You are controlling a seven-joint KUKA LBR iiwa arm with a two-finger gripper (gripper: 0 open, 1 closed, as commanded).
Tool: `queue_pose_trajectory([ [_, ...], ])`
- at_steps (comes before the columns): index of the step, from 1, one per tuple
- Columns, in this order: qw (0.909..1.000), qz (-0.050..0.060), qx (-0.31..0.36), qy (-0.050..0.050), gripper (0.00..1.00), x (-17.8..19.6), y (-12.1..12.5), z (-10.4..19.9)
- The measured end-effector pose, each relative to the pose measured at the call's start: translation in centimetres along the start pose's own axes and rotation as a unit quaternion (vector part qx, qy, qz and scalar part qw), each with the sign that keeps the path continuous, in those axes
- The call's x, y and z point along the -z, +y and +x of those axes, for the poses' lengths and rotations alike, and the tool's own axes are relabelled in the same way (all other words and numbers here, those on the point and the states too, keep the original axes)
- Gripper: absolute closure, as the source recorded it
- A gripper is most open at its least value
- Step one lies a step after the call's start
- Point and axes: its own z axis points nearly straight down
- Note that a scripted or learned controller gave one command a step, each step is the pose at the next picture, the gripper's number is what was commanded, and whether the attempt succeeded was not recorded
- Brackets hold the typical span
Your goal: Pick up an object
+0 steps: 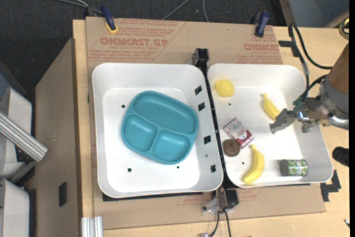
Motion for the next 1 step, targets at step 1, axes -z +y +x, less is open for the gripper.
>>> queue_pose_trajectory([
  [1,1.0,0.001,0.0,0.0,0.0,-6.29,0.28,0.04],
])
